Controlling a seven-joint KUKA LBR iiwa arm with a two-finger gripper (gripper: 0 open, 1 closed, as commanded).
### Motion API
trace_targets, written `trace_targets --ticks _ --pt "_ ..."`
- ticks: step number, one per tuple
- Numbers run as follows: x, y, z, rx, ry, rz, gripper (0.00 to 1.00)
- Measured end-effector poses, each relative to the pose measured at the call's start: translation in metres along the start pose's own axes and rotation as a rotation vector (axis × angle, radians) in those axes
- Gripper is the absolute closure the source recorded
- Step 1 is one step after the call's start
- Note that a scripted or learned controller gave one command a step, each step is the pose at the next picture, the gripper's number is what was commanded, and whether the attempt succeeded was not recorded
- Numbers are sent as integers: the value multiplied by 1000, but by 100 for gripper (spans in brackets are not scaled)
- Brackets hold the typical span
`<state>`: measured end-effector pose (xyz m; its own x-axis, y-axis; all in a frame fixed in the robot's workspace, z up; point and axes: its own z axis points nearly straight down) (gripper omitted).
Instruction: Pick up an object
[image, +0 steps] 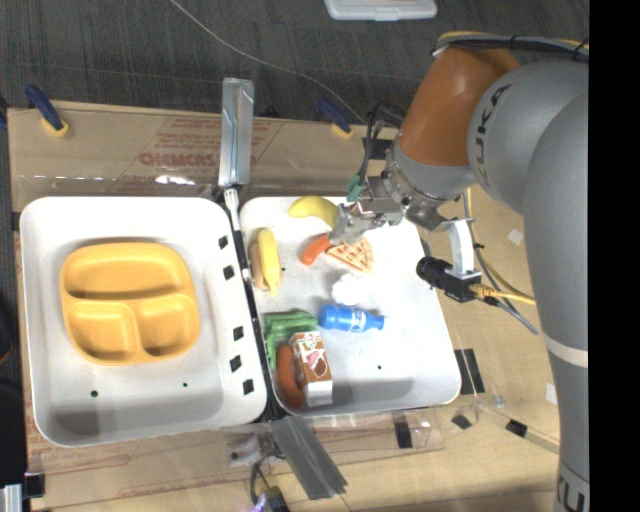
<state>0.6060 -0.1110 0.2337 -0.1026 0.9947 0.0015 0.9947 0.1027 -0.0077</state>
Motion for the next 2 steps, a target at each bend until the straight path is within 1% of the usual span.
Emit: trace_targets --ticks 1,2 --pt "-12 -8 4 1 1 137 100" --pt "-62 5 -12 -6 -3 -158 100"
